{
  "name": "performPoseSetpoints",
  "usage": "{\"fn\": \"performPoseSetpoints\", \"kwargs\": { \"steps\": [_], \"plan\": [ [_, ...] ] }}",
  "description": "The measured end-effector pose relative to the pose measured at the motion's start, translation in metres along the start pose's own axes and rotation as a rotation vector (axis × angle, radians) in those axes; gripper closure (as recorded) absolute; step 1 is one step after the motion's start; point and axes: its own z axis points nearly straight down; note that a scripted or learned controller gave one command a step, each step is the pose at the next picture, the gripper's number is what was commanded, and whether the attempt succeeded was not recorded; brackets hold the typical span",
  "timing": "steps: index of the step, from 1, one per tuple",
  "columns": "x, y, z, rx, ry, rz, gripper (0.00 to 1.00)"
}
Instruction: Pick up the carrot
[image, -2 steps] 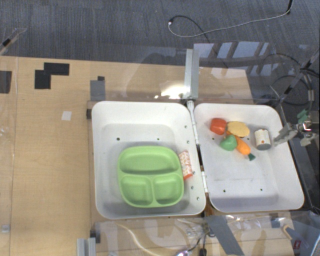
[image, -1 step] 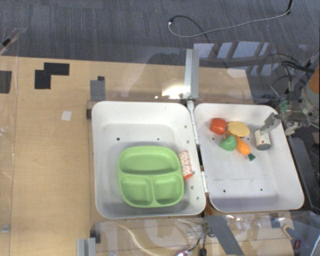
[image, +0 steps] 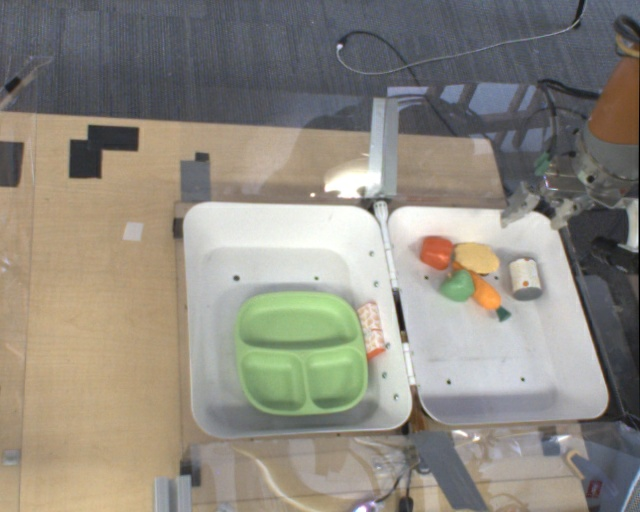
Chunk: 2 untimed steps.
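One gripper (image: 535, 200) here, parked up at the far right corner of the right bin (image: 520, 385), just above the rim. Honestly can't tell what state it's in, too small and cluttered up there. Nothing in it that I can make out.

Carrot (image: 487, 294) is lying in the right bin's upper half, leafy green end pointing toward the near right. It's jammed into a little cluster: green toy (image: 458, 286) touching its left side, yellow piece (image: 477, 258) right above, red thing (image: 436, 251) further left, small can (image: 525, 277) just to its right. My guess is that crowding makes a clean grab tricky.

Left bin (image: 215, 240) has a green divided plate (image: 300, 350) plus a small packet (image: 371, 327) wedged beside it.
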Motion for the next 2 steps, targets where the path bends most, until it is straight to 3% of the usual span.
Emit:
{"fn": "performPoseSetpoints", "kwargs": {
  "steps": [1, 2],
  "plan": [
    [0.001, -0.002, 0.083, -0.005, -0.001, -0.202, 0.00],
    [-0.003, -0.038, 0.091, -0.040, -0.021, -0.715, 0.00]
  ]
}}
